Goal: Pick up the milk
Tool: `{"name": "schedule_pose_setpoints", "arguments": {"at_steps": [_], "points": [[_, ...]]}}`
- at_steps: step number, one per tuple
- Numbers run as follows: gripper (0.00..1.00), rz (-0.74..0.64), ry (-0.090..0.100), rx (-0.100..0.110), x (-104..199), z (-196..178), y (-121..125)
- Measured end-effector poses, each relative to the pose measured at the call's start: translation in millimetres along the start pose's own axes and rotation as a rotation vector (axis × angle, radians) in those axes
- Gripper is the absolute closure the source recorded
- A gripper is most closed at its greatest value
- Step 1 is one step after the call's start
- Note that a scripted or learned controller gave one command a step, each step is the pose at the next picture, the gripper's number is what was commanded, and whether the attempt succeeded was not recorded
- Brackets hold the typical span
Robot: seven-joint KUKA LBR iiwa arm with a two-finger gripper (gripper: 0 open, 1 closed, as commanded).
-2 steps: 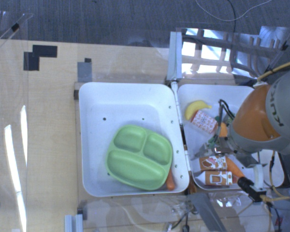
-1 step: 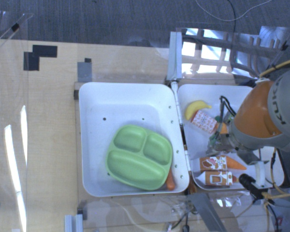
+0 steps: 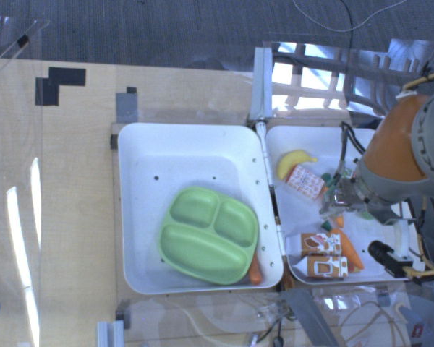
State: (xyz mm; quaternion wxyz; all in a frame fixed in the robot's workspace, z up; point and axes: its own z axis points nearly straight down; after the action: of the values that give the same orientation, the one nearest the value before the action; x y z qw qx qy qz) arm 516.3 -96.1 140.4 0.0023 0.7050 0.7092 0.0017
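Observation:
The milk, a small white carton with a red pattern, lies tilted in the right bin, just below a yellow banana. My gripper hangs low over the middle of that bin, a little to the right of the carton and slightly nearer the front. It sits just above two brown-and-white cartons. The grey wrist and orange band cover the bin's right side. Nothing shows in the gripper's grasp.
Two brown-and-white cartons lie by the right bin's front wall with an orange carrot beside them. The left bin holds a green divided plate and a carrot at its front right corner.

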Motion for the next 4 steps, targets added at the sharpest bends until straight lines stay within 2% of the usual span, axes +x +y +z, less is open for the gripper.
{"name": "schedule_pose_setpoints", "arguments": {"at_steps": [1, 2, 3, 4], "points": [[0.00, -0.001, 0.000, 0.000, 0, 0, 0], [0.00, -0.042, 0.000, 0.000, 19, -45, -27], [0.00, 0.025, 0.000, -0.009, 8, 51, -25], [1.00, 0.021, 0.000, -0.018, 9, 38, -22]]}}
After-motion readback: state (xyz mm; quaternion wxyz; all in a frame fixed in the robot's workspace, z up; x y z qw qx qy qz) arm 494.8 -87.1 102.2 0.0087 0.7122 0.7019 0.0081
